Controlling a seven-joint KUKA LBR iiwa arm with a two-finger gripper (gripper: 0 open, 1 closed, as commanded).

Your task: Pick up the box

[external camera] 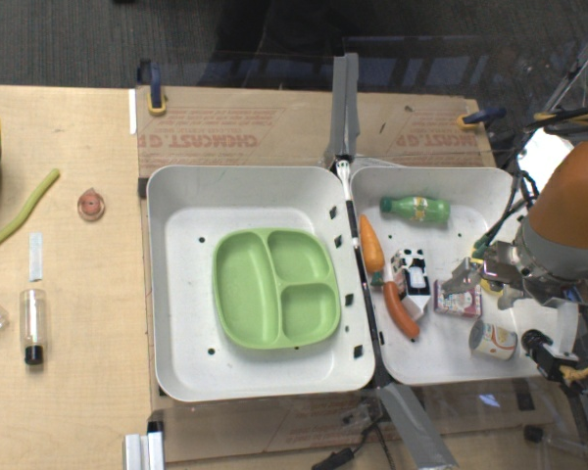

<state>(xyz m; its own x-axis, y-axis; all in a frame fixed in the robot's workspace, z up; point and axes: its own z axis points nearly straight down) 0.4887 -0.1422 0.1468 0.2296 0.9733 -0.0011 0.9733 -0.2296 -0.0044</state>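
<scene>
The box (458,302) is small, pink and white, and lies in the right bin (441,186) near its middle right. My gripper (464,278) hangs right over the box's top edge, at the end of the grey wrist that comes in from the right under the orange band (571,199). Whether it touches the box cannot be made out, and part of the box's right side is hidden under the wrist.
The right bin also holds a green bottle (416,209) at the back, a carrot (371,244), a red sausage (402,313), a black-and-white toy (412,267) and a tipped cup (494,339). A green divided plate (274,287) lies in the left bin (167,292).
</scene>
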